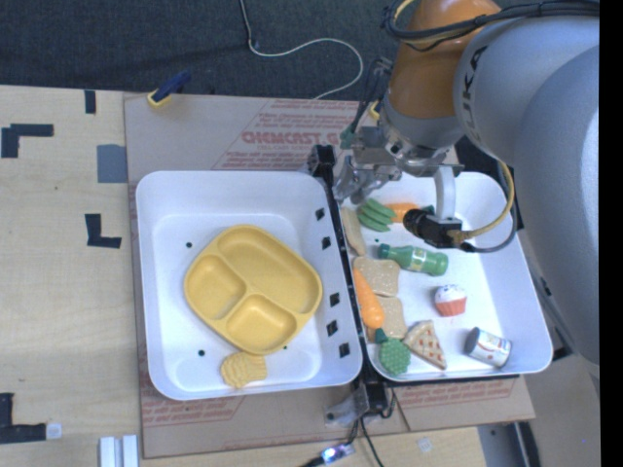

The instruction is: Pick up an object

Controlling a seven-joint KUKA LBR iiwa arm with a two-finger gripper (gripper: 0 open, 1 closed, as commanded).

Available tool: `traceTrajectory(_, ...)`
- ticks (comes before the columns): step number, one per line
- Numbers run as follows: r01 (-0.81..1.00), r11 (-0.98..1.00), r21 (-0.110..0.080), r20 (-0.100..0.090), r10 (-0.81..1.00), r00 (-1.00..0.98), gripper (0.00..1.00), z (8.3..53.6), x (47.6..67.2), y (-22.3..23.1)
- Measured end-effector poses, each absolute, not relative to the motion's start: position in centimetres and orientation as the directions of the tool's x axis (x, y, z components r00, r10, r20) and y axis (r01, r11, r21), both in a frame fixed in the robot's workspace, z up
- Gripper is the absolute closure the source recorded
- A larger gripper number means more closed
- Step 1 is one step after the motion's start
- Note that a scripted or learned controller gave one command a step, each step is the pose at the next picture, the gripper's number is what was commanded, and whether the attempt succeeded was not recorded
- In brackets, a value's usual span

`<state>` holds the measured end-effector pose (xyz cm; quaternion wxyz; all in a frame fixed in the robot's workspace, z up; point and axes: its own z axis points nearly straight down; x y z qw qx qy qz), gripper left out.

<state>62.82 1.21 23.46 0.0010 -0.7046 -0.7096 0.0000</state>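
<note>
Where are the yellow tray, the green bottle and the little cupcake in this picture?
yellow tray (251,285): camera view, on the middle of the divided tray in the left bin.
green bottle (419,259): camera view, on the bottle's body.
cupcake (449,301): camera view, on its middle, below the white top.

On my screen both bins (156,202) were plain white, the left one carrying a yellow divided tray (253,288) and a pale yellow waffle-textured piece (242,368). In the right bin I saw an orange carrot (369,301), a green bottle (416,259), a tan pizza slice (425,344) with red dots and a silver can (487,346). The arm (526,76) was grey with an orange band (433,52).
</note>
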Motion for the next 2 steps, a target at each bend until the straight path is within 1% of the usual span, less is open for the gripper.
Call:
traceTrajectory(1,1.000,0.006,-0.002,0.001,1.000,-0.006,1.00,23.1,63.0,6.0)
traceTrajectory(2,1.000,0.001,-0.002,-0.002,1.000,-0.001,1.00,21.7,64.2,4.8)
